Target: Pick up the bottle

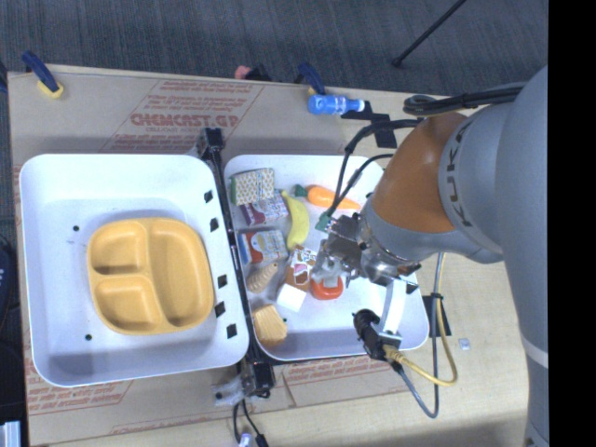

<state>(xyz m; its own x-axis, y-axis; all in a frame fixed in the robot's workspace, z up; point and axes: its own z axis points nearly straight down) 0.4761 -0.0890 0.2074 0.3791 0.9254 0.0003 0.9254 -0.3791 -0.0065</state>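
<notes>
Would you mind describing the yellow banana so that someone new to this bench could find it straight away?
Start at the right-hand white bin, the one crowded with small toy foods. Near the middle of its far half, just left of the arm's gripper, lies the banana. It is the only long, curved, plain yellow piece, lying beside an orange carrot and boxy printed packets.

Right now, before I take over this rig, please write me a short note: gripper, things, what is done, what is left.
Gripper: low in the right bin, over a small red-and-white item, possibly the bottle; grasp cannot be confirmed.
Things: banana, carrot and snack packets lie along that bin's left side. Yellow divided tray sits in the left bin.
Done: approach.
Left: grasp and lift the bottle.
</notes>
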